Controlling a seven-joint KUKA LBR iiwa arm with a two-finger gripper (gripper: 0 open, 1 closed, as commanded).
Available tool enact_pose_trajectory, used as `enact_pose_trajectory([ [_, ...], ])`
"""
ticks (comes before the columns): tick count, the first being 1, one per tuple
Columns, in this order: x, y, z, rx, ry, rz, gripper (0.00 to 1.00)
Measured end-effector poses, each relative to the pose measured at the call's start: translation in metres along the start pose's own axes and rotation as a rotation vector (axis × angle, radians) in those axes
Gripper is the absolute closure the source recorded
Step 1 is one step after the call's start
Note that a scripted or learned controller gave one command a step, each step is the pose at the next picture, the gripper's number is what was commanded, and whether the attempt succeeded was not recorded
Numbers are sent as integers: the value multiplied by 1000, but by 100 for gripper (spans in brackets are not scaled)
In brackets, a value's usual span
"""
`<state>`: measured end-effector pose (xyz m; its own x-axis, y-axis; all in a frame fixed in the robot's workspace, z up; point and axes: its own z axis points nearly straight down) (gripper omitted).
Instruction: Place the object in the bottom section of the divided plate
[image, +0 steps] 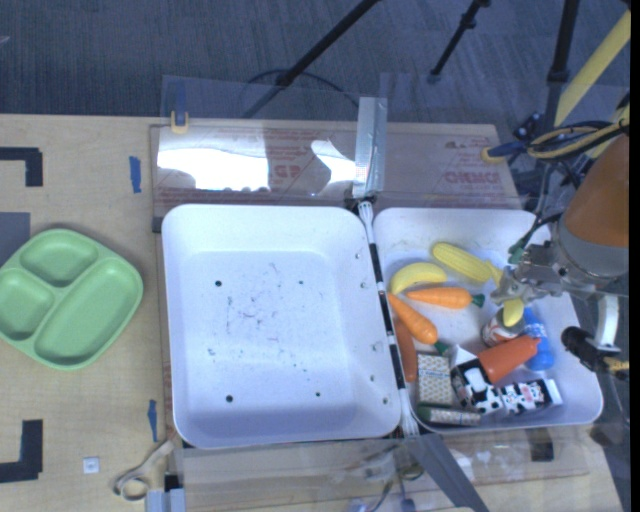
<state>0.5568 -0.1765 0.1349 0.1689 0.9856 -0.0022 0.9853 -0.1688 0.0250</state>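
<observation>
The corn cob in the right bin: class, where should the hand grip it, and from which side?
Grip the corn cob across its middle, coming from above. It lies flat and slanted on the bin floor, long and narrow, its top uncovered, with the banana close beside it.

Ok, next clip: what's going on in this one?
The arm reaches in from the right, its claw low over the right bin, amid toy food: a corn cob, a banana, carrots. Whether it has gripped anything is unclear. The green divided plate sits on the bench, left of the left bin, with nothing in it.
</observation>
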Motion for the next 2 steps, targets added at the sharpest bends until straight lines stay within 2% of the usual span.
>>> enact_pose_trajectory([
  [1, 4, -7, -12, 23, 1, 160, 100],
  [2, 6, -9, -12, 22, -2, 304, 100],
])
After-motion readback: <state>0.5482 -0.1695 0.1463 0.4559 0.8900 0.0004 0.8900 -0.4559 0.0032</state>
